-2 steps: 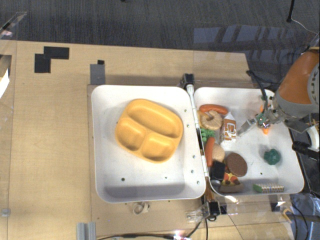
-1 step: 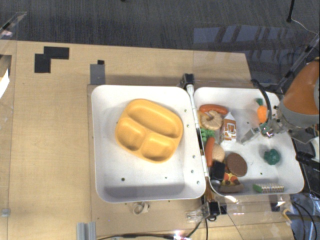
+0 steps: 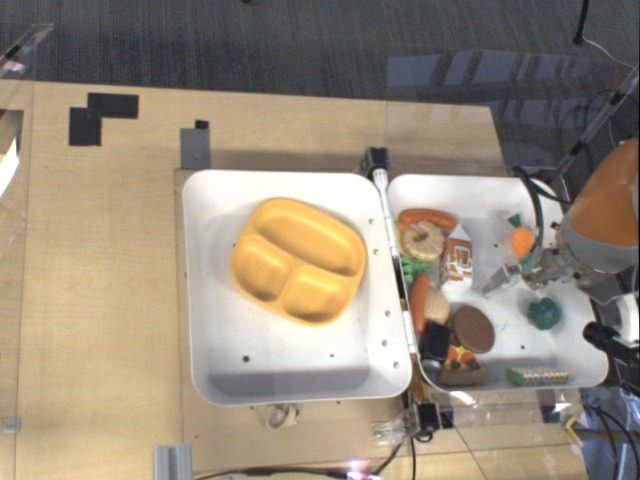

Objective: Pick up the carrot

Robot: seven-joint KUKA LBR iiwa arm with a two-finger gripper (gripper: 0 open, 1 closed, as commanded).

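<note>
The carrot (image 3: 521, 240) is a short orange piece with a green top, lying in the right bin (image 3: 590, 363) toward its far right part. My gripper (image 3: 515, 271) hangs just in front of the carrot, close to it or touching it, on the grey arm with the orange band (image 3: 607, 208) that comes in from the right. From this angle nothing shows clearly inside the gripper.
The right bin's left side is crowded: a sausage (image 3: 427, 216), a bagel (image 3: 420, 239), a small carton (image 3: 458, 259), a long red-orange piece (image 3: 419, 294), a brown disc (image 3: 472, 328) and a pizza slice (image 3: 461, 360). A teal object (image 3: 545, 314) lies near the gripper. The left bin (image 3: 215, 358) holds a yellow divided tray (image 3: 297, 259).
</note>
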